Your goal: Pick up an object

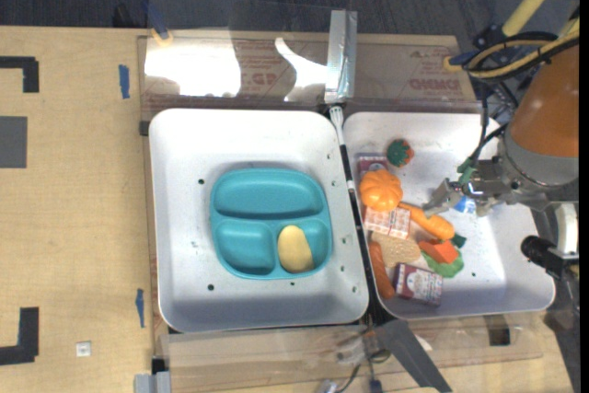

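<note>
the metal two-finger gripper [448,194] is seen right of centre in the right white bin [479,283], fingers slightly parted, nothing held, just above the orange plastic carrot [431,222].

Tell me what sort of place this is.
Probably a robotics lab bench for pick-up trials: two white bins, toy food such as an orange pumpkin, and a teal divided tray holding a yellow potato-like piece.

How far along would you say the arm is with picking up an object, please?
Early. A yellow potato already lies in the teal tray in the left bin. The gripper is low over the right bin, above the carrot, with nothing visibly between its fingers. Grasping and lifting an object remain.
</note>
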